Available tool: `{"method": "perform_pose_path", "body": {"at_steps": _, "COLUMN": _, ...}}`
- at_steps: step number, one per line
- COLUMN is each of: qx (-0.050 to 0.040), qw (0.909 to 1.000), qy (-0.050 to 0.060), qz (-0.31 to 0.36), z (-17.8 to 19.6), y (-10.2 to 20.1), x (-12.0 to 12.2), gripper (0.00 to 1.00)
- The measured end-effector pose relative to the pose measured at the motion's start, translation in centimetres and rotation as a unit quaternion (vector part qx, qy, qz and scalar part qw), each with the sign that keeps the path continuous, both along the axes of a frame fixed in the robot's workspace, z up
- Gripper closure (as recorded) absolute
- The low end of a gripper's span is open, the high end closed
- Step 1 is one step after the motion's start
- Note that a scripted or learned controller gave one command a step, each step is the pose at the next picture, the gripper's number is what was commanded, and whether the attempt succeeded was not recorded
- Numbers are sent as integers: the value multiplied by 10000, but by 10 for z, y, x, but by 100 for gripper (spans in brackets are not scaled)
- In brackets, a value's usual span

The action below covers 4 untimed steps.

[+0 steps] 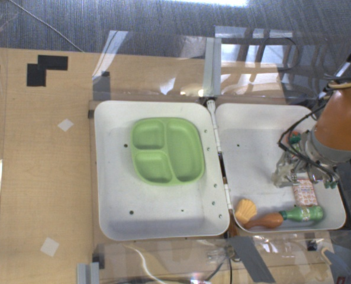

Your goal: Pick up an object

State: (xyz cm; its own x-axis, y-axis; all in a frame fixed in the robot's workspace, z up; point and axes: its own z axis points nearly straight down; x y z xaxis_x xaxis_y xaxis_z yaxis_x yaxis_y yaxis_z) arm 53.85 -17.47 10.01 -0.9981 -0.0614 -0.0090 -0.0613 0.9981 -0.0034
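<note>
where the right bin (pixel 246 129) meets its near wall, a green bottle (pixel 303 214) lies beside a brown-handled brush (pixel 255 215). just beyond, my pincer (pixel 293 175) hangs over a small pink-and-white packet (pixel 304 191); spread or pressed together, i cannot tell. farther left, a green divided plate (pixel 166 150) sits in the left bin (pixel 113 176).

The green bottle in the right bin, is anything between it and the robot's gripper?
Nothing visible blocks it. The gripper hangs over the right bin, and the green bottle lies just below it in this view, along the near wall. A small pink and white packet lies beside the gripper, just above the bottle, but not on top of it.
</note>
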Motion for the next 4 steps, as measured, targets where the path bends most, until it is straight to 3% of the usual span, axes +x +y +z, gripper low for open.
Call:
{"method": "perform_pose_path", "body": {"at_steps": 1, "qx": -19, "qw": 9739, "qy": -3, "qz": 2270, "z": 12, "y": -32, "x": 10, "gripper": 100}}
{"method": "perform_pose_path", "body": {"at_steps": 2, "qx": -33, "qw": 8957, "qy": -1, "qz": 4446, "z": 22, "y": -30, "x": 29, "gripper": 100}}
{"method": "perform_pose_path", "body": {"at_steps": 3, "qx": -8, "qw": 9290, "qy": -9, "qz": 3700, "z": 40, "y": 53, "x": 65, "gripper": 100}}
{"method": "perform_pose_path", "body": {"at_steps": 4, "qx": -29, "qw": 8608, "qy": 8, "qz": 5089, "z": 1, "y": -21, "x": 83, "gripper": 100}}
